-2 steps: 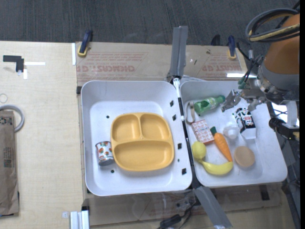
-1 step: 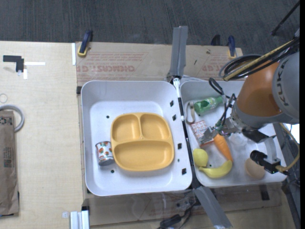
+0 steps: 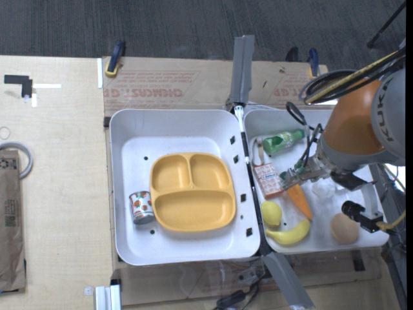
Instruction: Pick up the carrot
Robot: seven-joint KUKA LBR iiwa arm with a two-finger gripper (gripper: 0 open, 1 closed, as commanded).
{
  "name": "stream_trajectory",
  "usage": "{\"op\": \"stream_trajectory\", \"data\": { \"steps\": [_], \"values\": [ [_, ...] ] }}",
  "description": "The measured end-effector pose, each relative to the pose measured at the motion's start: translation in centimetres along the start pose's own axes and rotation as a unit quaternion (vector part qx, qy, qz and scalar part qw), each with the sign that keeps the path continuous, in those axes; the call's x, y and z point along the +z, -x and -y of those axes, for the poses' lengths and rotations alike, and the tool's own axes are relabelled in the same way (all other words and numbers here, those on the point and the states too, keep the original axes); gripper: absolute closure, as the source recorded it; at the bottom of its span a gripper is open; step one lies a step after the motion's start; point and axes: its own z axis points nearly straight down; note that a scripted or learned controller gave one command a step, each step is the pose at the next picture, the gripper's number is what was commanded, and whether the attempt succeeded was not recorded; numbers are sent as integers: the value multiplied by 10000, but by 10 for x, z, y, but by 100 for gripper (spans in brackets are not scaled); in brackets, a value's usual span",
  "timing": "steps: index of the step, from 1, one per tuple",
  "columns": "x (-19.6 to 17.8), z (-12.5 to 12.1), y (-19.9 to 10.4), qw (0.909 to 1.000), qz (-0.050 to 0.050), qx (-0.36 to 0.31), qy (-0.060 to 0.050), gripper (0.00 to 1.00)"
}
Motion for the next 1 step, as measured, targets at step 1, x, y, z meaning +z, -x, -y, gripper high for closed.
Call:
{"op": "stream_trajectory", "data": {
  "steps": [1],
  "values": [
    [-85, -47, -1, 9988, -19, 478, -54, 100]
  ]
}}
